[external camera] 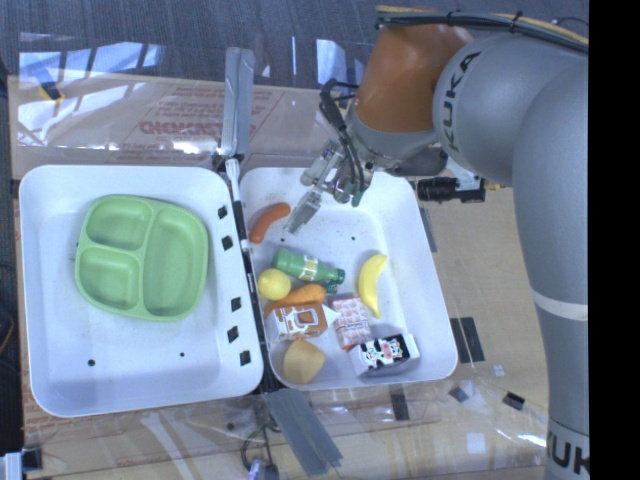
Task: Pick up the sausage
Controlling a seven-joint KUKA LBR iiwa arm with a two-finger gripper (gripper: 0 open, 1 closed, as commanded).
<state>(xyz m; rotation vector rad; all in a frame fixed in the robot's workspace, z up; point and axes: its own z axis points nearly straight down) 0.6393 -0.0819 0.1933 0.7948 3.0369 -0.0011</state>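
The sausage [269,221] lay at the upper left of the right bin [425,268], just beside the jaws of the gripper [305,206], which hung spread above it, pinching nothing.

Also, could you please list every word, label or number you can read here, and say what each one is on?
"KUKA": on the grey arm, by the orange band.
"KU": on the arm at the bottom right edge, cut off.
Red print on the clear sheet behind the bins: too blurred.
Small packets in the right bin: print too small.
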